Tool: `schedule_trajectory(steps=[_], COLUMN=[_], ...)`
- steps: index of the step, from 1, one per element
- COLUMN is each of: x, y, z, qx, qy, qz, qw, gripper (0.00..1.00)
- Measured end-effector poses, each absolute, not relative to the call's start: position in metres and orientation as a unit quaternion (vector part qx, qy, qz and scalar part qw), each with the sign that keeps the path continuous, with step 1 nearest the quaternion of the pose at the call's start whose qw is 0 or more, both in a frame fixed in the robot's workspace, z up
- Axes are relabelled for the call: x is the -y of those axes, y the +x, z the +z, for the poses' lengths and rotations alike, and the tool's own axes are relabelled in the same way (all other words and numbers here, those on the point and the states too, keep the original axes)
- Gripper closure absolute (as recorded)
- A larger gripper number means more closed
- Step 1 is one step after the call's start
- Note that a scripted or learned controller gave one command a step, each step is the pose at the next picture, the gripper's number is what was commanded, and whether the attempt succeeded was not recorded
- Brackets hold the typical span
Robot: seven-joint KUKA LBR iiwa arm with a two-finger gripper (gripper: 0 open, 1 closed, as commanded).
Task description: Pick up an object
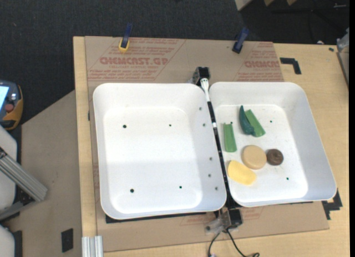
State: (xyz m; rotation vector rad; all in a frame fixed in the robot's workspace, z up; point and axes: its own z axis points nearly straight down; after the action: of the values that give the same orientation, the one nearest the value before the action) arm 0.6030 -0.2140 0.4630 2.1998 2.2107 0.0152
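Observation:
Several small objects lie in the right bin [302, 106]. A green and teal wedge-shaped piece [250, 121] sits near the bin's middle, tilted. A flat green stick [229, 137] lies upright along the left wall. A round tan disc [254, 157] rests below them, with a small dark brown round piece [274, 157] touching its right side. A yellow lump [242, 173] sits at the disc's lower left.
The left bin [105, 139] stands beside the right one, their walls meeting at a dark divider strip [213, 131]. Both rest on a cardboard sheet [166, 56] held by a yellow clamp [125, 44] and a blue clamp [240, 40]. Cables [222, 233] trail at the front.

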Motion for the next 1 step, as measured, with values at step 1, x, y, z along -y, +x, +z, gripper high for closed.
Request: schedule_trajectory(steps=[1], x=[0.2148], y=[0.6005], z=[0.464], qx=[-0.708], qy=[0.707], qz=[0.0006], qw=[0.005], gripper=[1.0])
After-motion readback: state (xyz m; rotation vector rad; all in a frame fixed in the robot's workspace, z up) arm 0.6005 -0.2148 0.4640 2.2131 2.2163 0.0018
